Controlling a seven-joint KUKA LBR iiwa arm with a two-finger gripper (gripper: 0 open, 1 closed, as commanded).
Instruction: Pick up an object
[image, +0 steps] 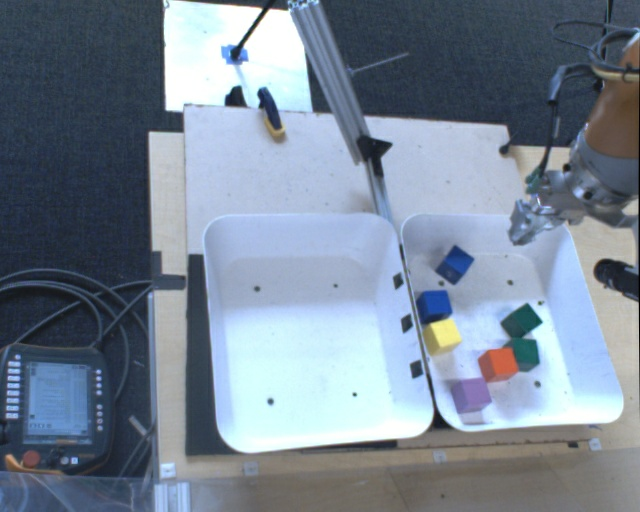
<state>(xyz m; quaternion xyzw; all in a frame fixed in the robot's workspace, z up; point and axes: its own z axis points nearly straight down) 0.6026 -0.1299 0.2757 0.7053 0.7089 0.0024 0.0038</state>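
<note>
Blocks: seven coloured cubes lie in the right bin (585, 300), among them a blue cube (455, 264) and a yellow cube (442, 336).
Gripper (524, 228): above the bin's far edge, holding nothing.

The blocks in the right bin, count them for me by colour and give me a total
Blue: 2, blue block near the back and blue block by the divider
Green: 2, upper green block and lower green block
Yellow: 1, yellow block
Orange: 1, orange block
Purple: 1, purple block
Total: 7
</note>
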